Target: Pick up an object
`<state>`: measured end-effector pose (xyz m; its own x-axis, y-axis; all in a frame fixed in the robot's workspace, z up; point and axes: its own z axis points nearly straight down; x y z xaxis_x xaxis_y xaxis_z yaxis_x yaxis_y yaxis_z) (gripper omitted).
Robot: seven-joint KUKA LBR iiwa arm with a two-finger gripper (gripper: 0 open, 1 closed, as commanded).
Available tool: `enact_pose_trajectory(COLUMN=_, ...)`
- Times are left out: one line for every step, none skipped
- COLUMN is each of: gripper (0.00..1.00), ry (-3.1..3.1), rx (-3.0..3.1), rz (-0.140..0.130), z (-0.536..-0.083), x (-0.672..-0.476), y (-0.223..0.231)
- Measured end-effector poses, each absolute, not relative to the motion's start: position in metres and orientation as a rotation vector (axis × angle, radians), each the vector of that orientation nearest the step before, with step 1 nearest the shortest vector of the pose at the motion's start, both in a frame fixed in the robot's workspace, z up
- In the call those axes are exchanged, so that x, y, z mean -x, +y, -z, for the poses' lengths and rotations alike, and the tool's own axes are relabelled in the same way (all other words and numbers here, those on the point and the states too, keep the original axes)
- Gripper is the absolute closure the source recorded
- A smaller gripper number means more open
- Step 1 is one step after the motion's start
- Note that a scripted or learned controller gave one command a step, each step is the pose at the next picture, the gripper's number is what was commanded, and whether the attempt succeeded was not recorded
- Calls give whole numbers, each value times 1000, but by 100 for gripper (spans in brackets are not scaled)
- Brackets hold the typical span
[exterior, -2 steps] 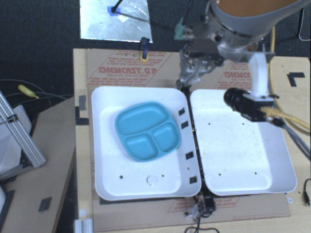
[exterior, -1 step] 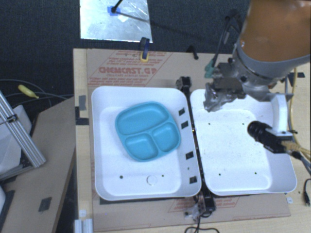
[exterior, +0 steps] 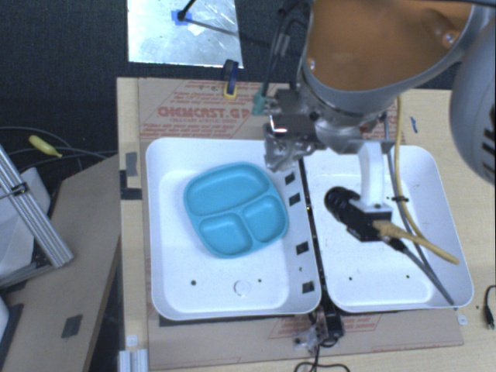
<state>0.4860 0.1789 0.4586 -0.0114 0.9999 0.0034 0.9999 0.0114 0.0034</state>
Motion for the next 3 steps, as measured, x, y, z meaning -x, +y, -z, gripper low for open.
enact_pose_trajectory(gripper=100, ry=2215, rx=-2221, rz=-12, z=-524, x=-487, y=129)
enact_pose_trajectory(gripper=100, ry=2228, rx=-2218, rz=5, z=-450, x=-486, y=155)
enact_pose_trajectory(gripper=100, ry=2227, rx=-2213, rz=-7, z=-465, x=-487, y=154)
